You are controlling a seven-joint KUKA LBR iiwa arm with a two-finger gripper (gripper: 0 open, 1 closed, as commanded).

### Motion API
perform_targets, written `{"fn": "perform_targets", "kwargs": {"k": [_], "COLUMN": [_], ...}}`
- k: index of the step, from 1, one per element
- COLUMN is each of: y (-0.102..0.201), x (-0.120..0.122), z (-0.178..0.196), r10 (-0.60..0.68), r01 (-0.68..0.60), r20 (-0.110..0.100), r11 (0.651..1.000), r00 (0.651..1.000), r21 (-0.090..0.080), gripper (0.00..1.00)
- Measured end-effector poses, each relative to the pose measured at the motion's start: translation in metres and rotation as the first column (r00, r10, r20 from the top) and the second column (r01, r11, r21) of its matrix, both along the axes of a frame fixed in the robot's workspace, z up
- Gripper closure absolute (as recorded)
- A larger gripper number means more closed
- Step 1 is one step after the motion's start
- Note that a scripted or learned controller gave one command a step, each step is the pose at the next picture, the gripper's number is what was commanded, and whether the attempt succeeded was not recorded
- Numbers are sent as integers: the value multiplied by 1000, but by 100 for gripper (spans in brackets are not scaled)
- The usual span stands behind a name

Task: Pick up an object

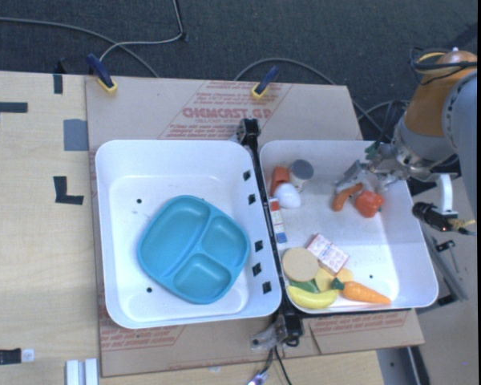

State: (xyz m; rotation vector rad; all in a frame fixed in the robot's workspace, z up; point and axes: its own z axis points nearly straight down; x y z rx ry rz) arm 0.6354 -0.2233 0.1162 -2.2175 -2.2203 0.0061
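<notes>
Fingers sit low in the far right part of the right bin, where you see the small orange piece just left of them and the red tomato just below, though I cannot tell their state.

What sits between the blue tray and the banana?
In the camera view, the bins' adjoining walls separate the blue tray from the banana.

Tray in left bin; toy foods in right bin, banana frontmost.
</notes>
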Motion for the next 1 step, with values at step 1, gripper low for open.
{"fn": "perform_targets", "kwargs": {"k": [1], "y": [54], "x": [-13], "z": [-29], "r10": [1], "r01": [0], "r20": [7], "r11": [1000], "r00": [1000], "r21": [-2], "gripper": [0]}}
